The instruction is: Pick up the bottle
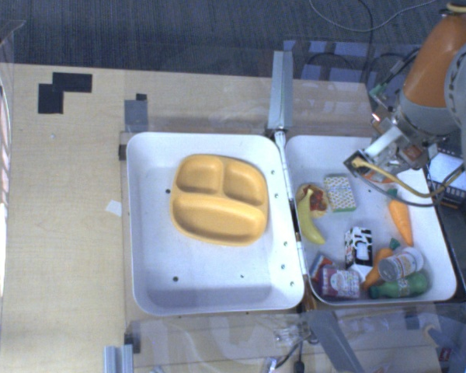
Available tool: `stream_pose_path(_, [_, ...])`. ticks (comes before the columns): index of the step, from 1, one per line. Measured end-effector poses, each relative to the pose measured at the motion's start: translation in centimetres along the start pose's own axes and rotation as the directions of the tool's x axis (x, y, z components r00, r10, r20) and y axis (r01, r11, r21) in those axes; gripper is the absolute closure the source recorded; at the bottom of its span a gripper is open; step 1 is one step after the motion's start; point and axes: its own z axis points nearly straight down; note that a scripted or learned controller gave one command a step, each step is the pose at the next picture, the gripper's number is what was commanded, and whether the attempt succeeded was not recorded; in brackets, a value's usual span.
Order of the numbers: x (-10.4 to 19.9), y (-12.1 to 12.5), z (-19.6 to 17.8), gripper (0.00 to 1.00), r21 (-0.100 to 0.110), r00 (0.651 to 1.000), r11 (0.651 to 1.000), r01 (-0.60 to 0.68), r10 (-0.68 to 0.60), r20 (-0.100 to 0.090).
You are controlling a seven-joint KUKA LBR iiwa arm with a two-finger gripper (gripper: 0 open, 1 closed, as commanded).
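Far left you have bare worktop (62,208) with black L-shaped tape marks (62,90) near its back edge. Next is the left bin (144,286). It holds a yellow three-compartment tray (220,198) lying flat, toward the back of the bin.

In the right bin (334,155), a banana (309,222) lies along the left wall. A red-and-pale item (317,198) touches its upper end. It is possibly toy fruit; too blurred for you to rely on. Just beside that is a green chequered pad (339,193). A black-and-white carton (359,245) sits mid-bin. A red-and-white packet (338,282) is in the front left corner.

The task item, a green bottle (408,287), lies on its side along the front wall, in the front right corner. It is crowded: a silver can (400,265) rests against its upper side. A small orange piece (379,256) sits between the can and the carton, and the packet is close to the bottle's left end. A carrot (401,222) lies further back, near the right wall, pointing front to back.

The arm (443,61) comes in from the upper right. Its wrist hangs over the back right part of the right bin, well apart from the bottle, with the carrot and the can between them. You cannot tell whether the jaws are spread or pressed together; nothing is visibly held.
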Motion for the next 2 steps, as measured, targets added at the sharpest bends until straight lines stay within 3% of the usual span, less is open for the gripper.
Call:
stream_pose_path(1, [-3.6,-3.7,3.5,1.00,0.000,0.999,0.999,0.040,-0.040,-0.001])
stream_pose_path(2, [-9.2,-1.9,8.2,1.00,0.001,0.983,0.983,-0.185,0.185,-0.001])
